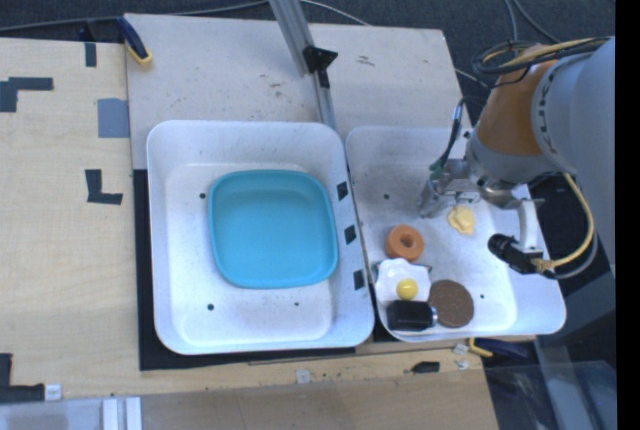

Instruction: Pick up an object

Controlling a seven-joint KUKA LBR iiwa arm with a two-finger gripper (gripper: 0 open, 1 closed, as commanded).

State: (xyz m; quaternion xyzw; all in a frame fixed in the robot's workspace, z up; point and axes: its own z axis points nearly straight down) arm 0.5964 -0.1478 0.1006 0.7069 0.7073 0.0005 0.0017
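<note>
The right bin holds several small items: an orange doughnut ring, a fried egg toy, a brown round cookie, a black block and a pale yellow piece. My gripper hangs low over the right bin's middle, just left of the yellow piece and up-right of the doughnut. I see nothing between its fingers, and their gap is too small to read.
A blue square plate lies in the left bin. A slanted metal pole crosses the bench behind the bins. Cables loop at the upper right, and the grey arm fills the right side.
</note>
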